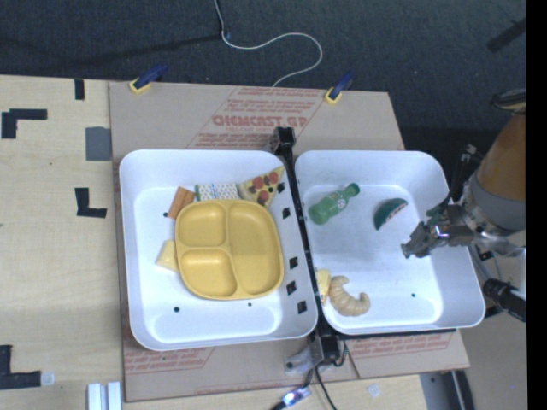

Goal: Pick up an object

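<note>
Two white bins are set side by side. In the left bin [141, 229], one yellow divided plate [229, 248] is laid over several flat pieces, too hidden to be counted. In the right bin [427, 171], three things are seen: one green bottle [332, 204], its cap pointed up-right along a slanted axis; one watermelon slice [391, 213]; one croissant [346, 295]. The gripper [423, 243] is held over the right bin's right side.
</note>
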`<state>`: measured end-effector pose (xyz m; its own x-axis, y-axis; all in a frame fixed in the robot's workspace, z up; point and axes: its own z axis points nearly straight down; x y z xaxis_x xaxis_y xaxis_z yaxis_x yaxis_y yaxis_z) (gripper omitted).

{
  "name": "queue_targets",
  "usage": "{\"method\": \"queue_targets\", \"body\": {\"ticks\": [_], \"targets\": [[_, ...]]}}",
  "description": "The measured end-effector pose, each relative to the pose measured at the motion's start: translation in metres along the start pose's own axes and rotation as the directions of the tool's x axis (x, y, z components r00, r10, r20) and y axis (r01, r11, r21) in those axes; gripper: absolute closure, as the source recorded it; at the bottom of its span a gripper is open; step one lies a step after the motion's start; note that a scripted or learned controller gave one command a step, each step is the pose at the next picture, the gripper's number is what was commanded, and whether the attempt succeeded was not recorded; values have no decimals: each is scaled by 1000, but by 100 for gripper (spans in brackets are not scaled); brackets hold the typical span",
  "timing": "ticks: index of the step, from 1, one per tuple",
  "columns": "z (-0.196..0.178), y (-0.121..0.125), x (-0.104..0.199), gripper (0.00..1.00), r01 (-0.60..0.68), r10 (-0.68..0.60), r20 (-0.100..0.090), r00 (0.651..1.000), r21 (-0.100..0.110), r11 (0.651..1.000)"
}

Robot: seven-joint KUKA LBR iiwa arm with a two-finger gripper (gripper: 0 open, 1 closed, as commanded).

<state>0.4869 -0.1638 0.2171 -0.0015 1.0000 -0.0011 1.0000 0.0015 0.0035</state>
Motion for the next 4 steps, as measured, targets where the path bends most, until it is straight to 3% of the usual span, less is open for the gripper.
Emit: {"method": "queue_targets", "body": {"ticks": [1,4], "targets": [[-7,0,1,100,0,0,-2,1000,4,1000],[11,116,119,100,6,-6,-3,1000,3,1000]]}}
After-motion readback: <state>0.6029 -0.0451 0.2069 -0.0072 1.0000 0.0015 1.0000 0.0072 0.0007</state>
